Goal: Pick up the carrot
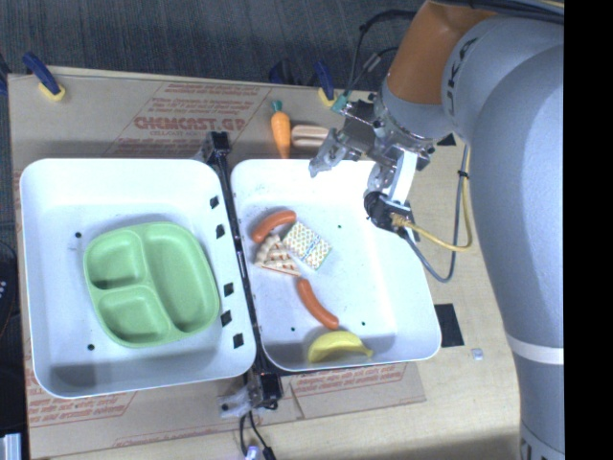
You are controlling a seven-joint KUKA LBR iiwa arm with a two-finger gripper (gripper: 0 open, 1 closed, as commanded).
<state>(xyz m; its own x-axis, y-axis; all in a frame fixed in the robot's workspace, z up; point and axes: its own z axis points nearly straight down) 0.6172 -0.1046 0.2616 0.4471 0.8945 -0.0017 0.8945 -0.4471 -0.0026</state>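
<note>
While the arm reaches in over the right bin's far edge, you see its gripper spread open, grasping nothing. The carrot lies outside, just beyond that bin's far rim, left of the gripper.

Dark grey carpet lies beyond the bench; printed brown cardboard covers its top.
</note>
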